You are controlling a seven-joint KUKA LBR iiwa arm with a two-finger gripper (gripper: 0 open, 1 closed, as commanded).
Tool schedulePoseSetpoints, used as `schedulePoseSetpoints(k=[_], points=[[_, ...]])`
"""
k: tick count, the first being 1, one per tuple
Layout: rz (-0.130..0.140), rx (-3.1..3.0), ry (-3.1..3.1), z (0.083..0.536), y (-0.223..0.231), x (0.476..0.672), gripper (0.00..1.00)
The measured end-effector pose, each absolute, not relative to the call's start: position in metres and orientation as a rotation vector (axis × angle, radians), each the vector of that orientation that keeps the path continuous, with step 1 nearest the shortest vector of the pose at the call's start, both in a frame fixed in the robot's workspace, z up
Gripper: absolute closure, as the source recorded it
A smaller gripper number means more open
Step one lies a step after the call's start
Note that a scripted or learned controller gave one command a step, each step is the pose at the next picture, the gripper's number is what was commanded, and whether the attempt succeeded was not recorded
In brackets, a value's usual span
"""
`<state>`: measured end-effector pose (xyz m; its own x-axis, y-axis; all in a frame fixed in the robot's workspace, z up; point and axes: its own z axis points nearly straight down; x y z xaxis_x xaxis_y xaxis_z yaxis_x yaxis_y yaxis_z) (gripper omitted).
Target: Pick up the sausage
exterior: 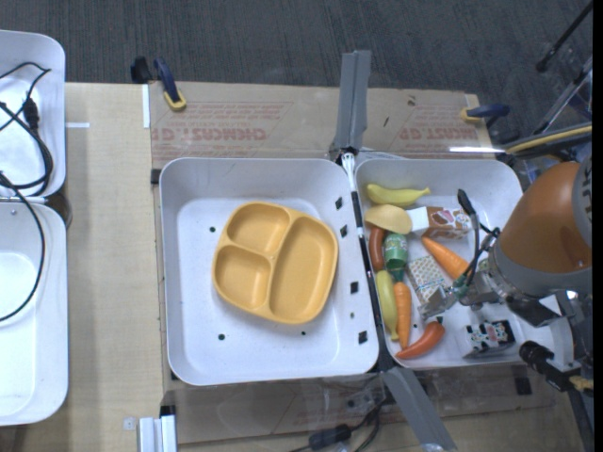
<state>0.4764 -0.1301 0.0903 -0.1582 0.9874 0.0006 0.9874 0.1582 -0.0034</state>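
Observation:
The sausage (377, 246), short and reddish, lies lengthwise against the left wall of the right bin (509, 179). A green bottle (396, 252) partly overlaps it. My gripper (443, 298) hangs low over the middle of that bin, to the right of and nearer the front than the sausage. It is above a checked packet (426, 273) and between two carrots (443, 255) (403, 314). I see nothing held in it. The arm with its orange band (556, 224) covers the bin's right side.
The right bin also holds a banana (396, 194), a pale slice (388, 217), a small box (448, 221), a yellow-green piece (384, 295) and a curved red piece (421, 340) at the front. A yellow divided plate (275, 262) sits in the left bin (188, 252).

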Motion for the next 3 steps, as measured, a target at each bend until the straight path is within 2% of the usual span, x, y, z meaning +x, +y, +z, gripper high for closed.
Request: schedulePoseSetpoints(k=[1, 2, 3], points=[[0.003, -2.036, -2.389, 0.09, -0.13, 0.476, 0.0], [0.004, -2.359, -2.073, 0.141, -0.101, 0.506, 0.0], [0.004, -2.0, -2.419, 0.09, -0.13, 0.476, 0.0]])
